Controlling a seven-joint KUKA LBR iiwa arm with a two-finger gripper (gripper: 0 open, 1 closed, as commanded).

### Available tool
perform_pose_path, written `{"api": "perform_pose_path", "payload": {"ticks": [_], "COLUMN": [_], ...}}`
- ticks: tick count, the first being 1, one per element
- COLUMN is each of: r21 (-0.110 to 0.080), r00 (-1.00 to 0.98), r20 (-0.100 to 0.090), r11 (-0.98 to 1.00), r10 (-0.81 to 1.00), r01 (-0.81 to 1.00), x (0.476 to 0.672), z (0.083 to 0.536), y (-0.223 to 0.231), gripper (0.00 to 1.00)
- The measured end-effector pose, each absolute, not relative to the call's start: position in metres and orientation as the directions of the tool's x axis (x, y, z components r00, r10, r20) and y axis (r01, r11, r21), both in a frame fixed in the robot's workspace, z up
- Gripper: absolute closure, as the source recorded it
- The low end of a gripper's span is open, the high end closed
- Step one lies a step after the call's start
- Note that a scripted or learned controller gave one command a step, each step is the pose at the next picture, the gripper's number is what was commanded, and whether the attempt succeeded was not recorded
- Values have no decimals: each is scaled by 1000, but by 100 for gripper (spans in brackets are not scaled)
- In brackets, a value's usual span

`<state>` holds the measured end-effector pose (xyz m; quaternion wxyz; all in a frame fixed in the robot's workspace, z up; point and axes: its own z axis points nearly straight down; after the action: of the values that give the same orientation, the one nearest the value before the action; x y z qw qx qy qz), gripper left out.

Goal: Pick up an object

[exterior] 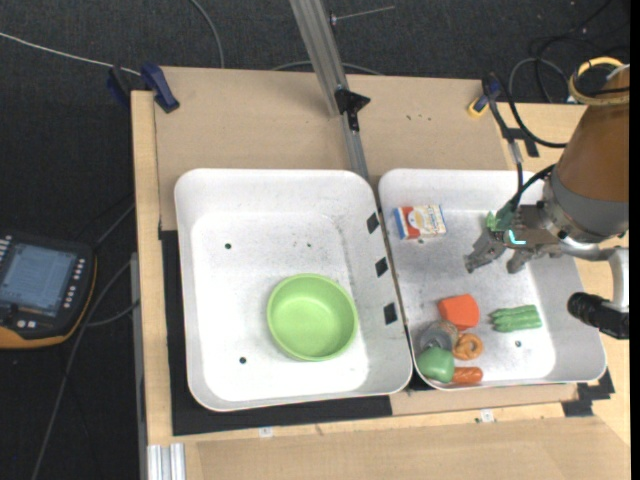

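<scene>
My gripper [495, 262] hangs over the middle of the right bin [560, 363], its fingers spread open with nothing between them. A small white carton [418, 221] with red and blue print lies just to its left, toward the back. In front of the gripper lie an orange block [459, 310] and a green ridged piece [516, 318]. At the bin's front left corner a green round fruit [436, 366], a grey piece [435, 337], an orange ring [467, 346] and a red-orange piece [467, 375] crowd together.
A green bowl [312, 316] sits in the left bin [215, 228], toward the front. A metal post [325, 48] slants up from between the bins at the back. Cables run along the bench's right rear corner. A teach pendant [38, 288] lies off the bench to the left.
</scene>
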<state>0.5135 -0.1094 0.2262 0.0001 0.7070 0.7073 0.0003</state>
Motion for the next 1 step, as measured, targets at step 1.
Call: {"api": "perform_pose_path", "payload": {"ticks": [1], "r21": [0], "r00": [0], "r20": [0], "r11": [0], "r10": [1000], "r01": [1000], "x": [513], "z": [226], "y": [-109], "gripper": [0]}}
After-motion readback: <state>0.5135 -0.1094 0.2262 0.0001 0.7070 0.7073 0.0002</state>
